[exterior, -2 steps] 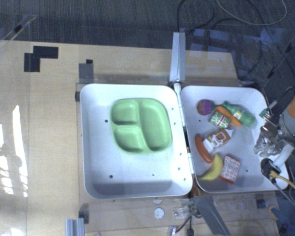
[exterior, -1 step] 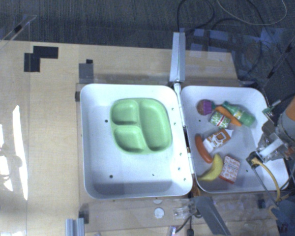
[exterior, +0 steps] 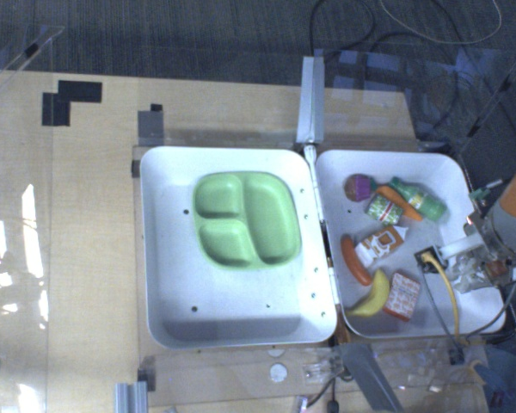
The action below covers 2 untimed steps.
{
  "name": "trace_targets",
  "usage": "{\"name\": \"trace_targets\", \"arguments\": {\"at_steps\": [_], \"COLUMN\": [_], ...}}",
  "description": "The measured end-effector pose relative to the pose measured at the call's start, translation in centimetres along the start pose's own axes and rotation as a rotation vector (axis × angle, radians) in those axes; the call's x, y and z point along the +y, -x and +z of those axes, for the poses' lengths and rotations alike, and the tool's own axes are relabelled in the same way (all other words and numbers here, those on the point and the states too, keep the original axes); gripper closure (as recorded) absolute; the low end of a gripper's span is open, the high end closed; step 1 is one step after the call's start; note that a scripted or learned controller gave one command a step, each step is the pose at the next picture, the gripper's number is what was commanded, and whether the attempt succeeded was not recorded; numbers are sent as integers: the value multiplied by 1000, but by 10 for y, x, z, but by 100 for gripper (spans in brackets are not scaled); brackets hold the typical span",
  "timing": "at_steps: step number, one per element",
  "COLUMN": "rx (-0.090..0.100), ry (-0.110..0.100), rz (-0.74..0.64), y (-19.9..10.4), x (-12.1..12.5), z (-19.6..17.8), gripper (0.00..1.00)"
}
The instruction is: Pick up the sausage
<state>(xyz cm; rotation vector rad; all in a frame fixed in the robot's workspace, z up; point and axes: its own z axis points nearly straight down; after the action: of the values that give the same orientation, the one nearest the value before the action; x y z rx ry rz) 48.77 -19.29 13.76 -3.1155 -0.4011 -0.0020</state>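
The sausage [exterior: 354, 261], a short red-orange link, lies near the left wall of the right bin [exterior: 451, 166]. It sits between a small printed carton [exterior: 383, 243] and a banana [exterior: 373, 296]. The arm comes in at the right edge, and its gripper [exterior: 475, 267] hangs over the bin's right side. That puts the gripper well to the right of the sausage, with nothing visibly held.
The right bin also holds a purple vegetable [exterior: 359, 187], a carrot [exterior: 389, 206], a green bottle [exterior: 418, 198] and a red packet [exterior: 402, 296]. A yellow cable [exterior: 447, 291] loops by the gripper. A green divided plate [exterior: 245, 218] rests in the left bin [exterior: 168, 256].
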Motion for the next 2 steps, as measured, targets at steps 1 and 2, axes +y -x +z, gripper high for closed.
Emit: {"name": "trace_targets", "arguments": {"at_steps": [1,2], "rx": [-1,3], "ry": [-2,0], "rz": [46,49], "y": [3,2], "x": [12,12], "z": [35,48], "gripper": [100,100]}}
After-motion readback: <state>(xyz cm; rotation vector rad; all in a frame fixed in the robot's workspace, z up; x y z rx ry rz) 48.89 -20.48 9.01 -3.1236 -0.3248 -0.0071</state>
